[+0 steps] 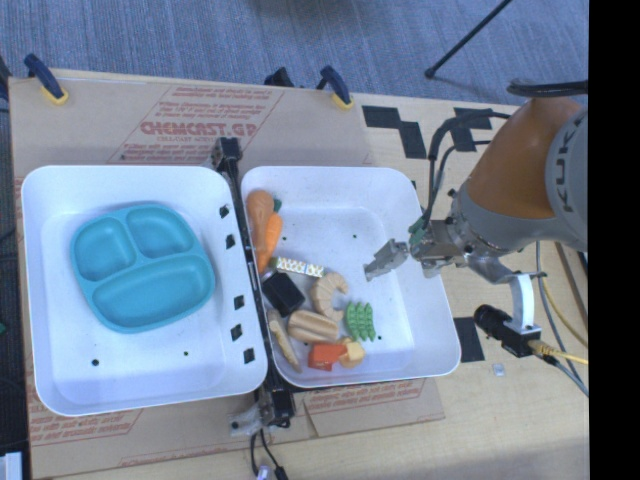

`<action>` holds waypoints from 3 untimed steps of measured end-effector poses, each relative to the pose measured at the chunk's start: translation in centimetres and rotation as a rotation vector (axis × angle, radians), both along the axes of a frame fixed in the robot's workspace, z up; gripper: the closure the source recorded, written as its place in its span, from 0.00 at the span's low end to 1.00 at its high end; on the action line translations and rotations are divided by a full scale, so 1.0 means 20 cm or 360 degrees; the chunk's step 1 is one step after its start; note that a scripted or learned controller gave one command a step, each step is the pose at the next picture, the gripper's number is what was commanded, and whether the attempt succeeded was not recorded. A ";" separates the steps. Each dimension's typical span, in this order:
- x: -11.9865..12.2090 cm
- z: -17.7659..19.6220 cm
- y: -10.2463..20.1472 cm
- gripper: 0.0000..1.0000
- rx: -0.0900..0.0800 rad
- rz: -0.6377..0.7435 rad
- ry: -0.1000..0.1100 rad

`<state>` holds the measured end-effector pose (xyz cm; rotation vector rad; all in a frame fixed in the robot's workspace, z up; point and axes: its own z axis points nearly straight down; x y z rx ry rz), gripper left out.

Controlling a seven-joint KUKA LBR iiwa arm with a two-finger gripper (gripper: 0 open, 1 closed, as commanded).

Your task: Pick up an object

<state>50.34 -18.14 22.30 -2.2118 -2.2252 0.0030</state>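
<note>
The right white bin holds a heap of toy food along its left and front side. Two orange carrots lie by the divider, with a black block and a striped silver bar below them. Tan bread-like pieces, a green ridged piece and a red piece lie toward the front. My gripper hangs over the bin's right half, to the right of the heap and apart from every object. Nothing is seen in its grasp.
The left bin carries a blue divided plate. A black clip rail runs between the bins. The arm's orange band and wrist stand over the right bin's rim. Cardboard lies under both bins.
</note>
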 end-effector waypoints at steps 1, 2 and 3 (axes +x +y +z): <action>0.03 -0.66 -0.03 0.00 0.0002 0.0747 -0.0003; 0.03 -0.61 -0.03 1.00 0.0000 0.0752 -0.0003; -0.06 -0.11 0.26 1.00 -0.0001 0.0201 -0.0003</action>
